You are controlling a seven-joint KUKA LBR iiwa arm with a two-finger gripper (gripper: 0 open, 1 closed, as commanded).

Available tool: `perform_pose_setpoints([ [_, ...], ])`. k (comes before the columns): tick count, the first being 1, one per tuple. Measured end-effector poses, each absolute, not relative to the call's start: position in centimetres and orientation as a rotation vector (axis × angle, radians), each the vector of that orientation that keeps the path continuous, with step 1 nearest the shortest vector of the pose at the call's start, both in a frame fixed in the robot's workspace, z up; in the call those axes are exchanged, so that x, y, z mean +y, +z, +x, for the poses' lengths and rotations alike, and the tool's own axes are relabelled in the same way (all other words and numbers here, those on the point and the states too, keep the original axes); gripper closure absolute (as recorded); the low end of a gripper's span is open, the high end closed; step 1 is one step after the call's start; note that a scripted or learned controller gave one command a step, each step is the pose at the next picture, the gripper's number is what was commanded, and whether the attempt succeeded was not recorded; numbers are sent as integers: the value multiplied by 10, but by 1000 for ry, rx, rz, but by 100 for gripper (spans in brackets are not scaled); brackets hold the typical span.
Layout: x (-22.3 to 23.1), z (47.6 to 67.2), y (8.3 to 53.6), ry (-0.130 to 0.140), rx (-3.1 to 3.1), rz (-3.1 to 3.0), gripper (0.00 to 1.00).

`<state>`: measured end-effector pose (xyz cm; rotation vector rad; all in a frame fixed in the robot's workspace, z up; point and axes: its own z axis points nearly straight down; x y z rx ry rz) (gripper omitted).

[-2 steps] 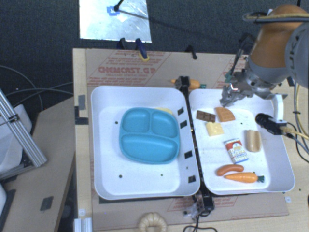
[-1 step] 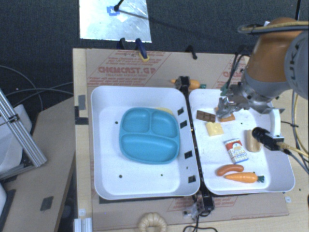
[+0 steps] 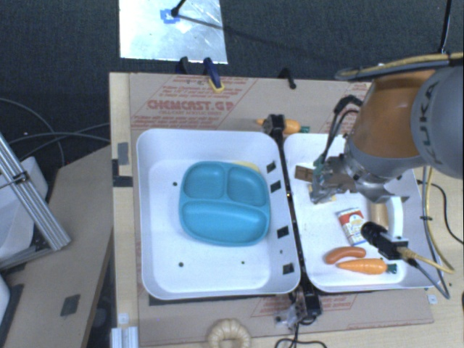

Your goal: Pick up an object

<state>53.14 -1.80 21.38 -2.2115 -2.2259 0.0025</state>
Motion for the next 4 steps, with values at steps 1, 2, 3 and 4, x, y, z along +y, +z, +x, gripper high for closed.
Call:
perform_pose_setpoints([
  [1,-26,534,215,-1,-2223,-2220,100],
  [2,-14,539,223,-3,-2228,-2216,100],
  [3,-33,540,222,-1,-2223,-2222,100],
  [4,-24,534,224,-2,-2227,-2216,100],
])
